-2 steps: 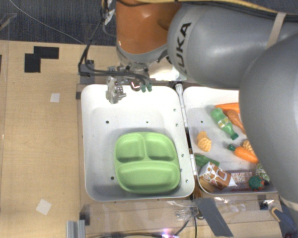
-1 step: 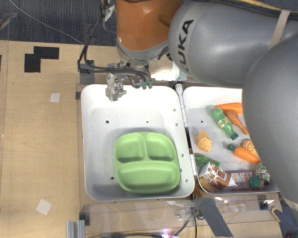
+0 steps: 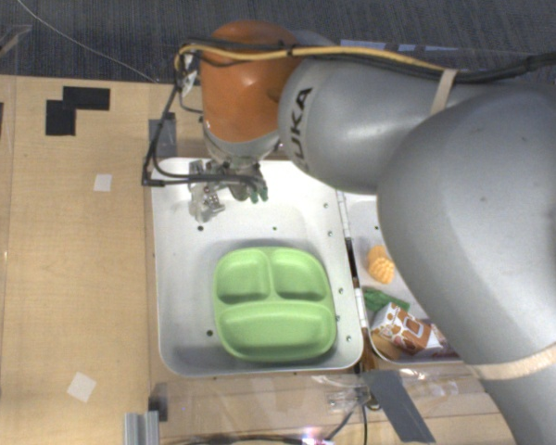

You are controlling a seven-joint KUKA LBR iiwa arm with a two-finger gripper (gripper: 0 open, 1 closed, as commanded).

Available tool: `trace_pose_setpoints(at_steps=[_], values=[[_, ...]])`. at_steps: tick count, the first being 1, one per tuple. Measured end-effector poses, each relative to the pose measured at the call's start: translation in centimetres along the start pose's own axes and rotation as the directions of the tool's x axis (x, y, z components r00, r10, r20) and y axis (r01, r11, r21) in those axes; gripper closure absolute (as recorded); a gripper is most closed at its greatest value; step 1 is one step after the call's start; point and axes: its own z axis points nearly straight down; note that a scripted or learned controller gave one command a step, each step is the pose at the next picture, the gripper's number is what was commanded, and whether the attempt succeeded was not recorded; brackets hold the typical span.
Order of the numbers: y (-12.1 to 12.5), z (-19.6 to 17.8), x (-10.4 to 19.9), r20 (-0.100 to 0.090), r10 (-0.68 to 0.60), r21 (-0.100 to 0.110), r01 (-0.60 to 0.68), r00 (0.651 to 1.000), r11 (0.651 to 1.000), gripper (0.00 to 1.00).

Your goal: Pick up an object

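The green plate (image 3: 274, 304), a divided one with three sections, lies flat in the near half of the left bin (image 3: 181, 286), apart from the gripper (image 3: 224, 193). The grey arm (image 3: 426, 156) reaches in from the right, its orange band (image 3: 246, 82) above the wrist, pointing down over the bin's far edge. Whether the fingers are open or closed cannot be told. A yellow item (image 3: 382, 267) and a snack packet (image 3: 403, 330) lie in the right bin (image 3: 352, 221).

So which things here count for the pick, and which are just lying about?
For the job:
- gripper, low over the far end of the left bin
- green divided plate, the one loose thing in that bin

Lying about:
- right bin
- yellow knobbly item
- printed snack packet
- green scrap beside the packet
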Motion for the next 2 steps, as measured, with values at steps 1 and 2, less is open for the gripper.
trace_pose_setpoints(at_steps=[1,2], values=[[-0.2,-9.5,-0.5,0.023,0.12,-0.001,-0.12,0.993,0.993,1.0],[-0.1,-10.5,-0.6,0.029,0.119,-0.003,-0.119,0.993,0.993,1.0]])
